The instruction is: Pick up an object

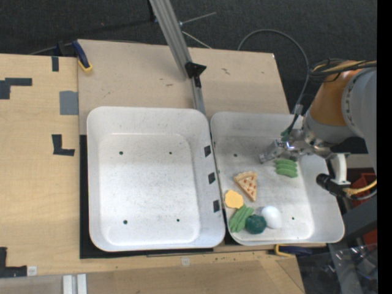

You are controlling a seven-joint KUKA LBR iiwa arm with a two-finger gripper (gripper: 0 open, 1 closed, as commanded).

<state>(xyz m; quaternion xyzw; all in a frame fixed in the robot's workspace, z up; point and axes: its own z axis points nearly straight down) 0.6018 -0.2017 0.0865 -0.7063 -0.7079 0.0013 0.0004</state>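
A: Where is the hand (283, 150)?

B: Low in the right bin (245, 127), just above the green piece (286, 168), maybe touching its top edge. Whether it is open or closed I cannot tell.

A: How would that piece handle?

B: It looks like small ridged toy food: light, probably stiff plastic, a bit slippery. I would pinch it across its short width.

A: What else sits in that bin?

B: A waffle wedge (247, 184), an orange disc (233, 199), a green pod (240, 217), a dark green lump (256, 224) and a white egg (271, 215), clustered near the front. The left bin (147, 118) shows bare white floor.
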